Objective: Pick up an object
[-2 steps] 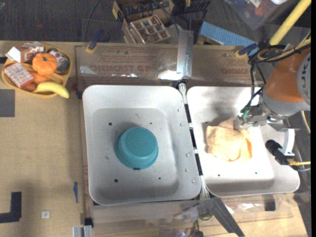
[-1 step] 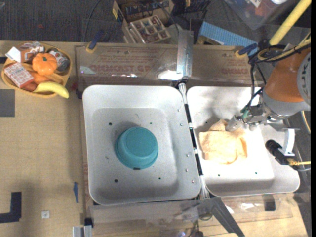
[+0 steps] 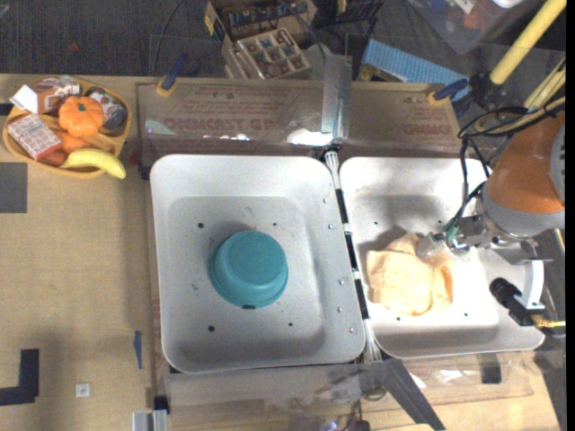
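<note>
A teal bowl (image 3: 250,268) lies upside down in the middle of the left bin (image 3: 180,187). A pale yellow cloth-like object (image 3: 406,279) lies crumpled in the right bin (image 3: 377,182). My gripper (image 3: 444,241) hangs low at the cloth's upper right edge, reaching in from the right under the orange-banded wrist (image 3: 530,182). Its tip sits right at the cloth, and I cannot see whether it touches it.
A bowl of toy fruit (image 3: 67,126) with a pumpkin and banana sits on the bench at the far left. Cardboard walls (image 3: 234,115) stand behind both bins. Cables and a black part of the arm (image 3: 512,299) hang over the right bin's right side.
</note>
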Available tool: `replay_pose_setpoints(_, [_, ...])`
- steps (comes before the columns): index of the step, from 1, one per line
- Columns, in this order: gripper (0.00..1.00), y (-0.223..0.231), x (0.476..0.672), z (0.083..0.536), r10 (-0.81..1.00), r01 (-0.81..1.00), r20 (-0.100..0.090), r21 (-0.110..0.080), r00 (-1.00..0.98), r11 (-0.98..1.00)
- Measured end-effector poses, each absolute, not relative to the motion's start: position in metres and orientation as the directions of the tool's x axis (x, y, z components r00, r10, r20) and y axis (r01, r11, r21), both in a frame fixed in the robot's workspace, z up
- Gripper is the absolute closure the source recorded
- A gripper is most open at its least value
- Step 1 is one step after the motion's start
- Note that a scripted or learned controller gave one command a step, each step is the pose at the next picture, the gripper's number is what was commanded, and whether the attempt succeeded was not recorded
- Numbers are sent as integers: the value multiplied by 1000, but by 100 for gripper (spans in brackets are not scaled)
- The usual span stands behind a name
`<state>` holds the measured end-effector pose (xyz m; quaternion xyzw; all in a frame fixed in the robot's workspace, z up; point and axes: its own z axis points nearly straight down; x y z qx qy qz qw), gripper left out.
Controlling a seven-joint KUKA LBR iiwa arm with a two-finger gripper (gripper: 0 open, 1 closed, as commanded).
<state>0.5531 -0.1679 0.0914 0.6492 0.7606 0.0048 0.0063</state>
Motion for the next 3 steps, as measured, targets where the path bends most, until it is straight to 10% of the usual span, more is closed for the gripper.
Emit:
replay_pose_setpoints(1, [100,-170,554,101,989,988,-2,17,-151,151])
replay_pose_setpoints(2, [0,-170,554,101,989,988,-2,17,-151,151])
replay_pose_setpoints(3, [0,-176,527,92,968,968,-6,17,-252,252])
